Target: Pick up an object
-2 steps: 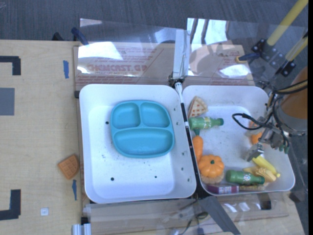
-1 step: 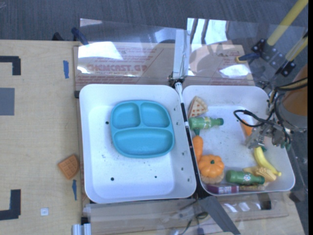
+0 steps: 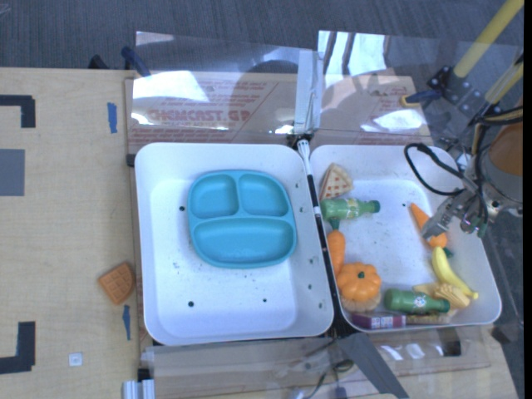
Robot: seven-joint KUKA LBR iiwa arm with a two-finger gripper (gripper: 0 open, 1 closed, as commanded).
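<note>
Over on the right side of the frame, the arm comes in past the far rim of the right bin, and its gripper hangs low above the bin's right part, just beside a small orange carrot piece; whether anything sits between the gripper's tips I cannot tell, since the wrist and cables blur together there. Just below the gripper lies a yellow banana, running down toward the bin's lower right corner. Along the bin's left wall a waffle wedge sits at the top, a green bottle lies on its side just under it, then a second carrot, then a little orange pumpkin. Another green bottle with a label lies along the bottom edge, near the banana's lower end. The left bin holds a blue divided plate in its upper middle. Out on the wooden bench, lower left of the frame, a small brown waffle square lies apart from both bins.
</note>
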